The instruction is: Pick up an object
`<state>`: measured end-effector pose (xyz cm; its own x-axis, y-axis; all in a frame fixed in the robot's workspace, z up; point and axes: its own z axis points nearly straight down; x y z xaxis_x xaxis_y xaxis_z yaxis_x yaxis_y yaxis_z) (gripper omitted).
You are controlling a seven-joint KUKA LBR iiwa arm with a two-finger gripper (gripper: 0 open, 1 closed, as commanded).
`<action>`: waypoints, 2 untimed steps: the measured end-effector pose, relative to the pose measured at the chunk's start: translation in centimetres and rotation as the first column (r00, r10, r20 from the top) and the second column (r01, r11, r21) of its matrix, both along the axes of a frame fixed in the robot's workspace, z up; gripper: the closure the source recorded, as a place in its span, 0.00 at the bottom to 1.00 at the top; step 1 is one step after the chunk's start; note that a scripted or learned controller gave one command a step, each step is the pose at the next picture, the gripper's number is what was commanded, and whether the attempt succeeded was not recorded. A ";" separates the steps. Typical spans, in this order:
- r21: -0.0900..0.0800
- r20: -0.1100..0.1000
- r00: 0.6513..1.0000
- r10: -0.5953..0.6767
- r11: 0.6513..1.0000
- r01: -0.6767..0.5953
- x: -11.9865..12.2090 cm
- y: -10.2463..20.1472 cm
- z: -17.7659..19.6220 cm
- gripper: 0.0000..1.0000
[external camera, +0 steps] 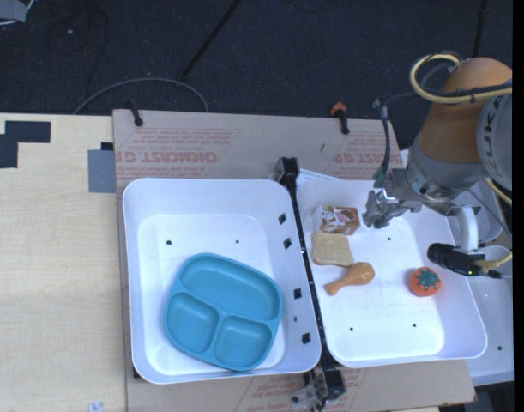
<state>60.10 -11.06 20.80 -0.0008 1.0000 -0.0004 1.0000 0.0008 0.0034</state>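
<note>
Left bin [150, 213] held a blue divided plate [223, 310], lying flat toward the near side; I was nowhere near it. Right bin [463, 337] held four loose items. From its left side: a small printed packet [339, 220] at the far end, a tan slice like toast [332, 250] just beside and below it, then a drumstick-shaped toy [351, 276] touching or nearly touching the slice's near edge. A small orange-red tomato-like toy [424, 281] sat well apart, toward the right wall.

Progress: nothing was lifted. All four items rested on the bin floor, so the pick was not yet made; approach, closing and lift all remained, in my judgement.

My gripper [378, 210] hung over the far part of the right bin, just right of the packet and apart from it. At this slant I could not tell how far apart my fingers stood. Nothing was visible between them, and I appeared to touch no object. Nearest candidate: the packet.
</note>
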 end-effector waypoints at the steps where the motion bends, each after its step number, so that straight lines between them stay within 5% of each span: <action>1: 0.001 -0.004 1.000 0.000 1.000 0.000 0.0 -0.1 1.3 1.00; 2: 0.003 -0.007 1.000 0.003 1.000 -0.003 -1.7 5.2 1.9 1.00</action>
